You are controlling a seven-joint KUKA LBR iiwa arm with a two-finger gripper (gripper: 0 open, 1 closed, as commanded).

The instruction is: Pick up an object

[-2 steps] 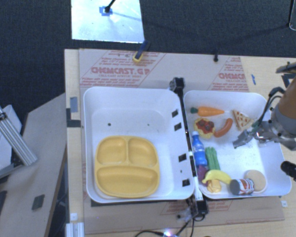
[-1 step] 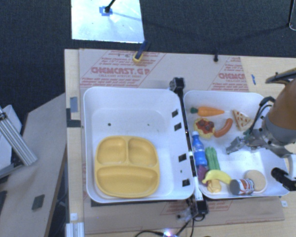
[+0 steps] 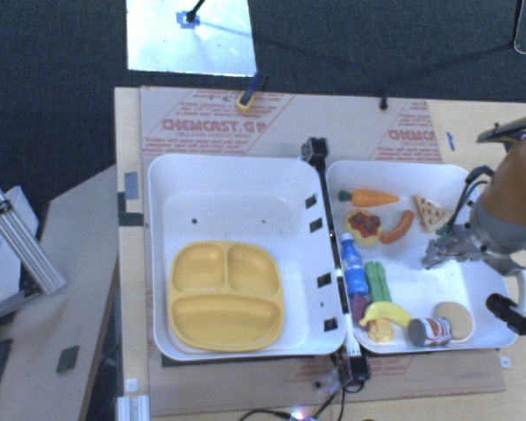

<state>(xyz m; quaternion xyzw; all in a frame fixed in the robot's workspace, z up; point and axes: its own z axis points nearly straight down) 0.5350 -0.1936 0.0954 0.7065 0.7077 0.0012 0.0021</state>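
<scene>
Holding toy food (image 3: 381, 228), right bin (image 3: 394, 170).

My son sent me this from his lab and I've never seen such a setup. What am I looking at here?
It is a single camera picture, taken from above a bench at a slant. The grey and orange shape at the right is a robot arm; its gripper hangs over the right white bin. That bin holds toy food: a carrot, sausage, pizza slice, banana, can and blue bottle. The left bin holds a yellow divided plate. I see nothing held.
</scene>
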